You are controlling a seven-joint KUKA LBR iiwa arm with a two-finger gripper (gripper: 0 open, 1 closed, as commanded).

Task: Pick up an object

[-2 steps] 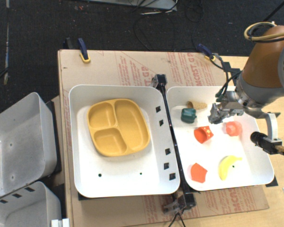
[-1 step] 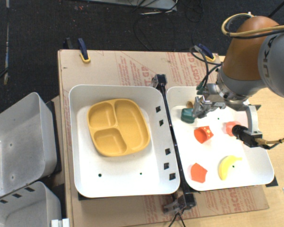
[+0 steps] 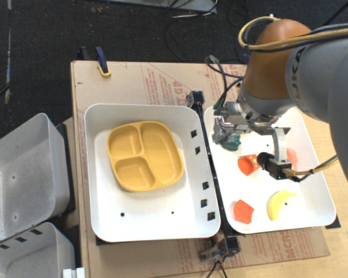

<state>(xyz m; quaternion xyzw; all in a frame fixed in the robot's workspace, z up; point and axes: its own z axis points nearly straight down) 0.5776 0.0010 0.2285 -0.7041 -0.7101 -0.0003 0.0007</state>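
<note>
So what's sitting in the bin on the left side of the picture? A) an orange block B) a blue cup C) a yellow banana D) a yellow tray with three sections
D: the left bin holds a yellow tray split into three sections, while the banana and the orange pieces lie in the right bin.

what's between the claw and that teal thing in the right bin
Nothing visible. The claw hangs right over the teal object at the right bin's upper left, its body covering part of it. The orange pieces and the yellow piece lie off to the side.
</note>
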